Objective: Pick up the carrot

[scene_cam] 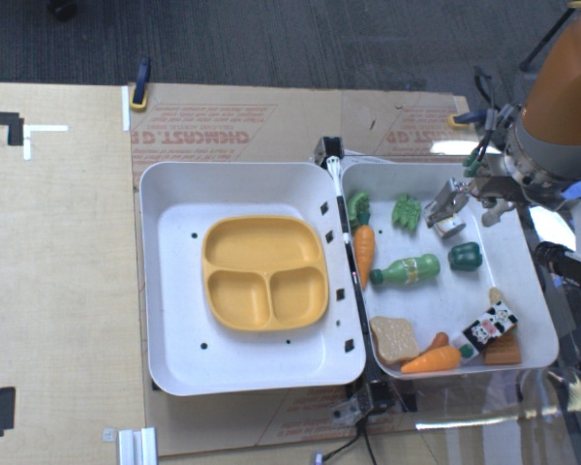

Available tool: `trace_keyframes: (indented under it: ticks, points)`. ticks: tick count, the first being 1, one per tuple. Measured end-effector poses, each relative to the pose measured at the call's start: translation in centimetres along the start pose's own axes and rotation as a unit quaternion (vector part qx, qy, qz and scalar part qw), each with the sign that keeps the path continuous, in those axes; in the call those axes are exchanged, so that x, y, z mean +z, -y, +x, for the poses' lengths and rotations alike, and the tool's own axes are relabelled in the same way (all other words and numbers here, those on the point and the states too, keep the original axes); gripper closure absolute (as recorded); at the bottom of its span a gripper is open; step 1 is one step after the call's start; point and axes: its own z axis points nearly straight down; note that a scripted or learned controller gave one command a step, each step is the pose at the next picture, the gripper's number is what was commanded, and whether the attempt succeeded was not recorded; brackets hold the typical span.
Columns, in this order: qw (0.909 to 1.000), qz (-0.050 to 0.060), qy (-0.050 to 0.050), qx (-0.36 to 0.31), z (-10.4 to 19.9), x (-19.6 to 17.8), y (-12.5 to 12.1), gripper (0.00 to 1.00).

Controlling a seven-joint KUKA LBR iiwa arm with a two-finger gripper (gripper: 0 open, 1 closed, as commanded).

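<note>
The carrot (364,251) lies in the right bin (523,289), pressed close along the wall it shares with the left bin (165,289), its green top pointing away from me and its orange tip toward me. Taking that carrot as the mark: a green bottle (408,271) lies on its side just to its right, a dark green pepper (464,256) sits farther right again, and a leafy green piece (406,211) rests up and to the right. Nearer me from the carrot, along the front of the same bin, are a slice of bread (394,338), a second orange carrot-like piece (433,358) and a small black-and-white carton (490,327).

The tool (446,217) hangs over the far right part of that bin, well to the right of the carrot and apart from it, with nothing between its fingers; whether they are spread or closed I cannot tell from here. The grey arm with its orange band (562,76) comes in from the right.

Left of the carrot, across the shared wall, a yellow three-part plate (265,271) sits in the left bin.

Both bins stand on a sheet of brown cardboard (232,129) with printing on it, spread over a pale wood desk (48,289). A blue clamp (139,82) grips the cardboard's far left corner. Beyond the desk the floor is dark grey carpet (271,17).
</note>
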Motion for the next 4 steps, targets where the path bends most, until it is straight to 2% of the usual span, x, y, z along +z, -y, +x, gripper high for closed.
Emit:
trace_keyframes:
  ticks: [1, 2, 3, 4]
  points:
    - [0.981, -0.001, 0.0, 0.194, 4.9, -0.6, 0.8, 0.0]
    - [0.9984, -0.002, 0.001, 0.056, 7.6, -10.7, -0.8, 0.0]
    - [0.9692, 0.001, 0.0, 0.246, 9.7, -4.7, -1.6, 0.0]
    - [0.9324, 0.002, 0.0, 0.361, 8.7, 8.2, -2.4, 0.0]
